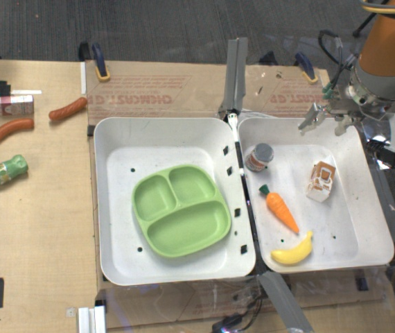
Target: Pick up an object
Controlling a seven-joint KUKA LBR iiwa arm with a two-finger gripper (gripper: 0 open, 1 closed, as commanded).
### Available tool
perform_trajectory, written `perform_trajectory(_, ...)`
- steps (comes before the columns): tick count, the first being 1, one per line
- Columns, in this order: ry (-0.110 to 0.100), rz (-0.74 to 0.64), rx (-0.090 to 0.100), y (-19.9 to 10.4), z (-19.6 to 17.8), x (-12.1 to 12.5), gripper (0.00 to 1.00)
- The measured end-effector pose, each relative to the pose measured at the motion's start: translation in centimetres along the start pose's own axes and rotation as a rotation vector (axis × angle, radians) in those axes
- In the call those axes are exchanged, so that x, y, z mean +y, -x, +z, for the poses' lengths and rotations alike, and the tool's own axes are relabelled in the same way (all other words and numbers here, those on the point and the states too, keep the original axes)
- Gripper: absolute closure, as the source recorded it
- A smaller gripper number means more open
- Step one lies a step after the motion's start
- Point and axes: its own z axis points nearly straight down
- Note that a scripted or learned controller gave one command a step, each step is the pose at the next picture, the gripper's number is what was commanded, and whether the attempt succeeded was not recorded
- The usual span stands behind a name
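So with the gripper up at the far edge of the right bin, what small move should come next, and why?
Probably a short travel toward the small white carton, then a descent. The gripper hangs open at the far rim of the right white bin, holding nothing. The carton is the nearest object, standing apart from the orange toy carrot and yellow toy banana.

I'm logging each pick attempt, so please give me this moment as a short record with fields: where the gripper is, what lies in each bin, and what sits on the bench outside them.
gripper: over the far edge of the right bin, nothing seen between its fingers
left bin: green divided plate
right bin: small can, carrot, banana, small white and brown carton
bench, left of bins: two sausages, green bottle, small box
pick status: not yet made
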Motion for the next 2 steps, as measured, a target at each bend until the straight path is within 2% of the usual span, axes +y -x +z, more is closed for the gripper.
perform_trajectory(1, -0.001, 0.082, -0.001, -6.8, -15.6, -2.4, 0.00)
perform_trajectory(2, -0.004, 0.073, -0.001, -13.1, -3.8, -5.0, 0.00)
